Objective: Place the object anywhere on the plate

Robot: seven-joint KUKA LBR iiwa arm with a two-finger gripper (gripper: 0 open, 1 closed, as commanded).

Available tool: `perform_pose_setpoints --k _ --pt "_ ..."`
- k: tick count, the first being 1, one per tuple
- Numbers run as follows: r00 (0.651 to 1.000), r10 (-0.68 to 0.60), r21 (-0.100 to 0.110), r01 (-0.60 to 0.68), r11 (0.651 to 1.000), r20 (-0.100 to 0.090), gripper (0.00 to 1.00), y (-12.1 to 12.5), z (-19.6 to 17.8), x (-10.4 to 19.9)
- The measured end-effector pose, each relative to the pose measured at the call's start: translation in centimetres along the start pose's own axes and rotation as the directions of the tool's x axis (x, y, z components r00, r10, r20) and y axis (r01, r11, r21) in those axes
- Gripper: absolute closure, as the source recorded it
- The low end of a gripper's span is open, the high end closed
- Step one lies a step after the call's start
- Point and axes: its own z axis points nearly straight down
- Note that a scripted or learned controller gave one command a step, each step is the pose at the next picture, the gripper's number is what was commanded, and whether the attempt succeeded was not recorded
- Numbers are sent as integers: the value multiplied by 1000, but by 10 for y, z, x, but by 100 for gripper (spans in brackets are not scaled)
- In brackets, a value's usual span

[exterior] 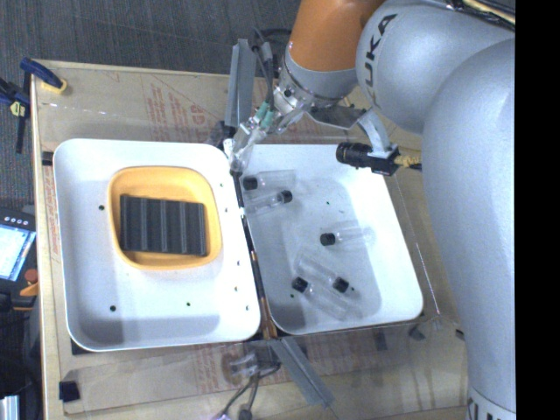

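**Gripper at the top edge of the bins, tubes in the right bin**

Whether the jaws are spread or pressed together cannot be told, because the gripper point(241, 143) is small and partly hidden under the arm. Nothing can be seen between them.

In the camera view, the gripper is seen at the far edge of the bins, right where the two bins meet. The grey arm point(420, 77) with its orange band point(328, 20) is seen coming in from the right.

A yellow plate point(162, 182) is seen in the left bin point(87, 313). A dark ribbed block point(164, 226) is lying in the middle of the plate.

Small clear tubes with black caps are scattered in the right bin point(394, 234). Two tubes point(267, 191) are lying near the top left corner, close to the gripper. One tube point(341, 236) is lying near the middle. Two more tubes point(324, 287) are lying near the front. All the tubes are apart from the plate.
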Motion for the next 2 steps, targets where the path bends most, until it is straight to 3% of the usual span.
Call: perform_pose_setpoints --k 1,2 --pt "971 -237 1 237 971 -1 100 16 26 34" --pt "972 -236 1 236 972 -1 0 16 26 34"
